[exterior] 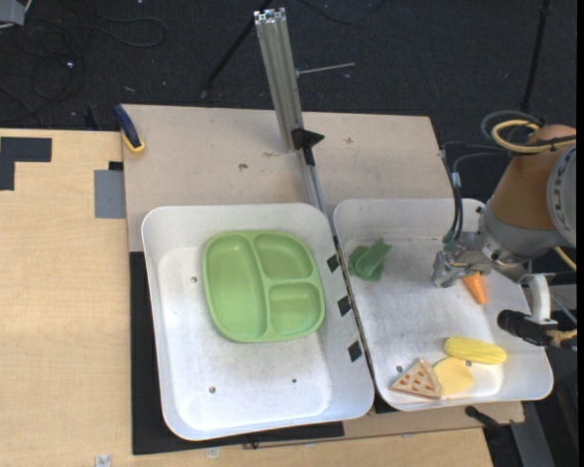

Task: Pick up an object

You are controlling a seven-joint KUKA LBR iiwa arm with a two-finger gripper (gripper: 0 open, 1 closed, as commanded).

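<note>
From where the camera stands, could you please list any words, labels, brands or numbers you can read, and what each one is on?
None can be read.
The green plate, the two white bins, the toy food and the arm carry no print that I can make out.

Your grey arm comes in from the right, with its orange band up high. It bends down low. Your claw (455, 272) points to the left, down at the arm's end.

Matt green plastic plate (263, 286)
</note>
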